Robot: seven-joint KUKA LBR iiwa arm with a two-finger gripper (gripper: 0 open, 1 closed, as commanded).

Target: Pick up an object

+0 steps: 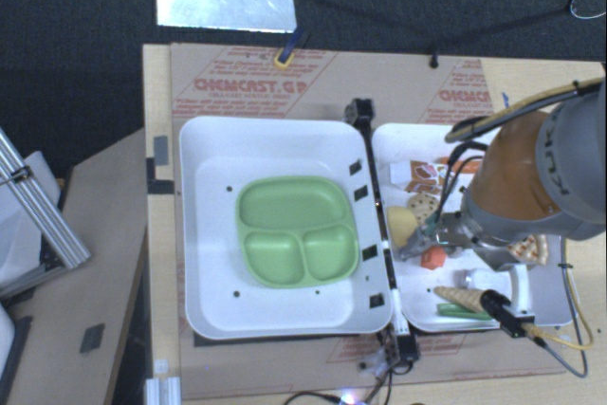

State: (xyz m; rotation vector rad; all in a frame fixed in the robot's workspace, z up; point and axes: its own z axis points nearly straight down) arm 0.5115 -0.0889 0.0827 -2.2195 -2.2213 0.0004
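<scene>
Presently the end effector point(424, 242) sits low in the right bin point(403, 152) beside 1 yellow object point(401, 225); its opening is indeterminable; recommend centring before lifting.

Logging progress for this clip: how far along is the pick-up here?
Done: the arm has reached down into the right bin, and its pincer sits low among the toy food, next to a yellowish piece and a small red piece. In hand: nothing visibly lifted; a grip cannot be made out. Left: grasping and raising an item. The green plate lies untouched in the left bin.
</scene>
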